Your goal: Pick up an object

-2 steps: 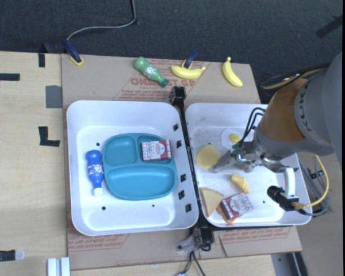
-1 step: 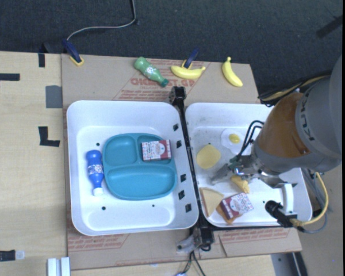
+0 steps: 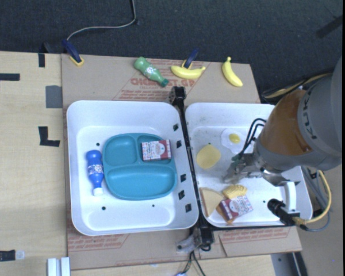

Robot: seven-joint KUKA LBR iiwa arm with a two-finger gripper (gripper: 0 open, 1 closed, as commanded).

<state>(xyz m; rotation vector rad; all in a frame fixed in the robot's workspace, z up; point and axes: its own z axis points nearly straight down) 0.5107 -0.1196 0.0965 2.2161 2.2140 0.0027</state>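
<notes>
From my remote seat, nearest me in the right bin point(image 3: 287, 220) lie a red-and-white packet point(image 3: 236, 207), a tan wedge point(image 3: 210, 199) and a small yellow piece point(image 3: 236, 191). Just above them my gripper point(image 3: 237, 171) hangs low over the bin floor; I cannot tell how its fingers stand, and I see nothing held in them. I judge this the reach-down step, before any grasp. Next I would settle on the yellow piece or the yellow disc point(image 3: 208, 156) just beside, then close and lift. Farther off, the left bin point(image 3: 80, 154) carries a blue tray point(image 3: 139, 168) and a bottle point(image 3: 94, 170).
</notes>
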